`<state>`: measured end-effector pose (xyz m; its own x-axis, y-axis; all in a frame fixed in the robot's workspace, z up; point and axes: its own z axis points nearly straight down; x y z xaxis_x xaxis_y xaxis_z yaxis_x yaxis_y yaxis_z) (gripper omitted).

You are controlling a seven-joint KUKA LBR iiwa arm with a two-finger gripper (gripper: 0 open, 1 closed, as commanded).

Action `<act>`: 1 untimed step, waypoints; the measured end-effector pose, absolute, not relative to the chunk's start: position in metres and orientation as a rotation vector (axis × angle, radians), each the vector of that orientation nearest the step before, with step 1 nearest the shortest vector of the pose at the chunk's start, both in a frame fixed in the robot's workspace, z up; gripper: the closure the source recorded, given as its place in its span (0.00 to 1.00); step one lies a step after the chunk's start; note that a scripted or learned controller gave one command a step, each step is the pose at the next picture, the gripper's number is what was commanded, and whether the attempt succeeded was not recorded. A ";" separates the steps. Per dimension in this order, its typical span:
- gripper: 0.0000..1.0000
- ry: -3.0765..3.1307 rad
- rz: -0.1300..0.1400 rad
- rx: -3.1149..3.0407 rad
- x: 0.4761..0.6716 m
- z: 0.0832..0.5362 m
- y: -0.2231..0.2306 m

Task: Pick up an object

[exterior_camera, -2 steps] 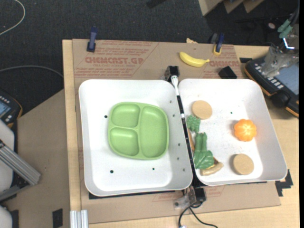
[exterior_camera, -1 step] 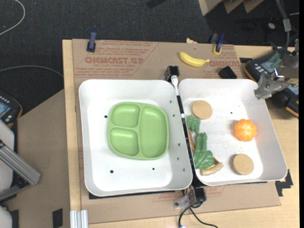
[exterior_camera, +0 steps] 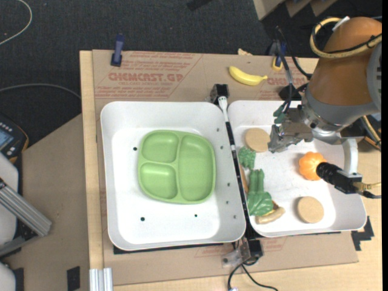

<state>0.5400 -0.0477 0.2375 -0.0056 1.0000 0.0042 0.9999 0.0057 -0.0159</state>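
My gripper point(exterior_camera: 277, 143) hangs over the right bin point(exterior_camera: 345, 220), just right of a tan round cookie-like disc point(exterior_camera: 256, 140) near the bin's back left. An orange fruit point(exterior_camera: 310, 165) lies to the gripper's lower right. A green leafy toy point(exterior_camera: 257, 190) stretches along the bin's left side, with a small tan piece point(exterior_camera: 271, 214) at its lower end. A second tan disc point(exterior_camera: 310, 209) sits near the front. Nothing shows between the fingers.
The left bin point(exterior_camera: 115, 162) holds a green divided plate point(exterior_camera: 177, 166). A yellow banana point(exterior_camera: 247, 76) lies on the cardboard behind the right bin. A black-handled tool point(exterior_camera: 222, 102) rests along the seam between the bins.
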 end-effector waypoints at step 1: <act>1.00 -2.239 -0.014 -2.203 0.507 0.307 0.082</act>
